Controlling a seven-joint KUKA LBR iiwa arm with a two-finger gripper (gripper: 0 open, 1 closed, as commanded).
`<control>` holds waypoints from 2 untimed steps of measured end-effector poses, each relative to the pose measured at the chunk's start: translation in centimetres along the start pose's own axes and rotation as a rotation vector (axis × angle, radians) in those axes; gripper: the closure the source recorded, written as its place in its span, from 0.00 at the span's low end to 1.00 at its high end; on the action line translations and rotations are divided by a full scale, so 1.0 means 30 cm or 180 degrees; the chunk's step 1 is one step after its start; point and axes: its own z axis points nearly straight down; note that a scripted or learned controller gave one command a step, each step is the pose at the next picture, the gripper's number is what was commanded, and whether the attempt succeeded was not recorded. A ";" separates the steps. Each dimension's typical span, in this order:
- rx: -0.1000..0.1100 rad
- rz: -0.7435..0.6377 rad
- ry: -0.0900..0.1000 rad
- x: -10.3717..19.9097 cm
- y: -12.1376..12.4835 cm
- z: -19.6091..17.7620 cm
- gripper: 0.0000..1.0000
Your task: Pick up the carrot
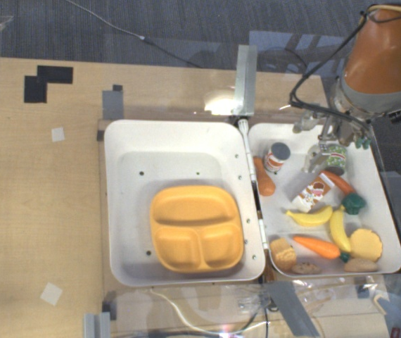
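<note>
The carrot (316, 246) is orange with a small green top and lies flat near the front of the right bin (390, 220). A second orange piece with a green end (338, 182) lies further back, beside a dark green lump (354, 203). My gripper (325, 153) hangs over the back of the right bin, well behind the carrot and apart from it. A green-labelled item (335, 156) sits right at the gripper, partly hidden by it.
The right bin also holds a small can (278, 156), an orange sausage (264, 177), a carton (312, 194), two bananas (312, 217), a lemon (366, 244) and bread pieces (283, 251). A yellow divided tray (196, 227) lies in the left bin (134, 189).
</note>
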 end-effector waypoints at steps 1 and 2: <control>-0.0002 0.0394 0.0015 0.282 0.022 0.179 0.00; 0.0002 0.0145 -0.0027 0.520 -0.012 0.349 0.00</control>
